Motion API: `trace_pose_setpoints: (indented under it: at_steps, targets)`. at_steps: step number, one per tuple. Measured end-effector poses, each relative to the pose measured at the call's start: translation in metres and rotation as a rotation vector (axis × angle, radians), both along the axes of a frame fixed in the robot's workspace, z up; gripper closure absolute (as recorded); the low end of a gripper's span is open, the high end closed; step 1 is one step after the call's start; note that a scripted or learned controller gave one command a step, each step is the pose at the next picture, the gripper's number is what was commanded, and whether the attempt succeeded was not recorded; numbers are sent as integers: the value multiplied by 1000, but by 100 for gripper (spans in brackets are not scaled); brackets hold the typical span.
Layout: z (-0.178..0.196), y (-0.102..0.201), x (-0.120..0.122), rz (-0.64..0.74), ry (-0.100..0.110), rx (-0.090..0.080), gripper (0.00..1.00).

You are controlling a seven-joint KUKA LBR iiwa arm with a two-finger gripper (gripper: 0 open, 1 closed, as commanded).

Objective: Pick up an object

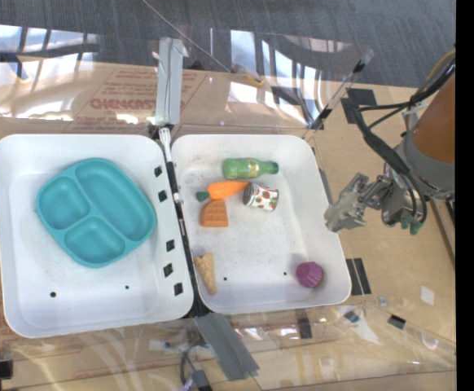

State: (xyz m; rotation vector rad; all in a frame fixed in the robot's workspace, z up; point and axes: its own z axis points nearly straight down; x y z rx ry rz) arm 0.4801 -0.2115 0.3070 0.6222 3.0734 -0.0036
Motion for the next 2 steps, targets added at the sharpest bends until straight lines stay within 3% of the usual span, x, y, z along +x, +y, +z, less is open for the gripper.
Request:
trace_pose_setpoints:
  at_steps: [1,2]
  targets:
    - [-27,1,-2,-425,5,4,100]
    - [-5,1,-3,-713,2,4,100]
